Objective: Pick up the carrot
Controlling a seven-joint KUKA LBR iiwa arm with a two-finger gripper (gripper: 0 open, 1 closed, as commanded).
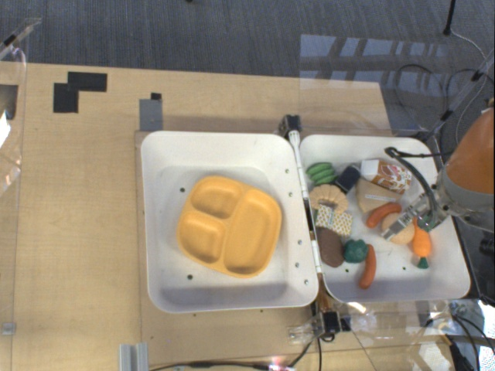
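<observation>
Small orange toy carrot with green stem (421, 245) lay at four o'clock in the right-hand shallow white bin (456, 284), metal two-finger gripper (407, 224) hovered just beside it at ten o'clock, its grip unreadable.

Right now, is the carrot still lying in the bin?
Yes. The carrot lies in the right bin, with the gripper just beside it.

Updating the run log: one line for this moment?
gripper over right bin | carrot lying beside it, not lifted | yellow tray in left bin

Bright, even overhead light; soft shadows, pic slightly soft, maybe compression.
</observation>
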